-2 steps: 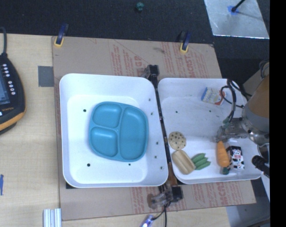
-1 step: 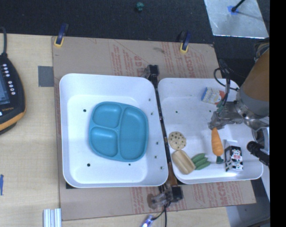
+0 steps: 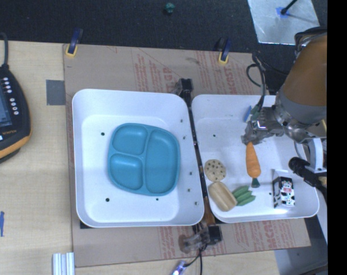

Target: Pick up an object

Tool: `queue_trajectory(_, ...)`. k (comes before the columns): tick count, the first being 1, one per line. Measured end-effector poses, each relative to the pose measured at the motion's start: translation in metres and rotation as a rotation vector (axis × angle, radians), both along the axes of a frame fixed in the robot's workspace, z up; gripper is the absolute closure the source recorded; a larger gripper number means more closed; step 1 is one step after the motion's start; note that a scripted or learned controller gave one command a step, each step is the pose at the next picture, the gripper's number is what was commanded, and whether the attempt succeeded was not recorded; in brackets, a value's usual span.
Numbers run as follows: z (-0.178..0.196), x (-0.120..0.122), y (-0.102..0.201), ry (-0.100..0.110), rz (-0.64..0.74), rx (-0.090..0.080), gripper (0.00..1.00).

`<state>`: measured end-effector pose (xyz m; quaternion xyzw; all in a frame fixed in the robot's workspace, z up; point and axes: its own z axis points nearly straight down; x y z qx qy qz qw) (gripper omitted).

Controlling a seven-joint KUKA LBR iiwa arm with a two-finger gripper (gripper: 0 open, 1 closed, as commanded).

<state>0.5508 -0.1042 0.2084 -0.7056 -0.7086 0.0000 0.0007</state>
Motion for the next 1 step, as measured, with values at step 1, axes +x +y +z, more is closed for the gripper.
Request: queue_trajectory(1, -0.0067, 0.0150, 0.0550, 0.001, 0.003, -0.002, 1.00)
